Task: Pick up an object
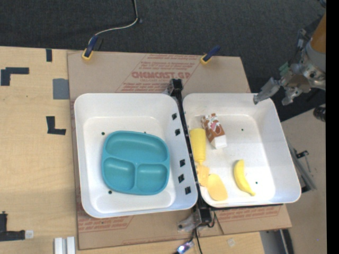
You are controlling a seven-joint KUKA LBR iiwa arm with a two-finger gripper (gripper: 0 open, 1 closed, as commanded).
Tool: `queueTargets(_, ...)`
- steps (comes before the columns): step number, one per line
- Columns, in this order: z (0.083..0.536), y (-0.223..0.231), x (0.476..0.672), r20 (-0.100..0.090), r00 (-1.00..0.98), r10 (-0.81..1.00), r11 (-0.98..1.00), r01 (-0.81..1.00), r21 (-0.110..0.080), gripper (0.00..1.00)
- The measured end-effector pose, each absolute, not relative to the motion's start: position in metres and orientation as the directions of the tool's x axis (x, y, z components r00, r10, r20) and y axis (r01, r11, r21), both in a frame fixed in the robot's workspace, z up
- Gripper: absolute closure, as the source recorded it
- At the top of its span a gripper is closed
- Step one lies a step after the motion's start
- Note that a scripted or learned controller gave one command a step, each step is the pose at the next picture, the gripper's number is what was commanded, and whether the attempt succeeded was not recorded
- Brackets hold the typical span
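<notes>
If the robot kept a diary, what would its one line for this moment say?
gripper: over right bin's upper right corner, nothing seen held | right bin: banana, yellow bottle, small carton | left bin: teal divided plate | pick: not done

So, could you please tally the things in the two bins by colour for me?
Teal: 1, plate
Yellow: 3, bottle, banana, slice
Red and white: 1, carton
Total: 5

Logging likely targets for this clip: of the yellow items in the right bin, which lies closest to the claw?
The banana. It lies alone toward the right bin's outer side, nearer the claw than the yellow bottle and the flat yellow pieces beside the divider.
</notes>
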State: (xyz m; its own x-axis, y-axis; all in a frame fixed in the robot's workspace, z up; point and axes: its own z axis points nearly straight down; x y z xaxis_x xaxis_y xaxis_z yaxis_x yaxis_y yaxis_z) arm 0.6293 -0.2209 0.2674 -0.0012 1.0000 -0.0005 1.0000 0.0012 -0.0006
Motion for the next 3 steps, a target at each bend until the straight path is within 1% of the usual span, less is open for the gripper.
queueTargets(1,0.076,-0.095,0.668,0.001,-0.011,1.0,0.011,1.0,-0.005,0.0)
queueTargets(2,0.096,-0.102,0.669,-0.001,-0.004,1.0,0.004,1.0,0.002,1.0)
queueTargets(3,0.189,-0.016,0.661,0.001,-0.006,1.0,0.006,1.0,0.002,1.0)
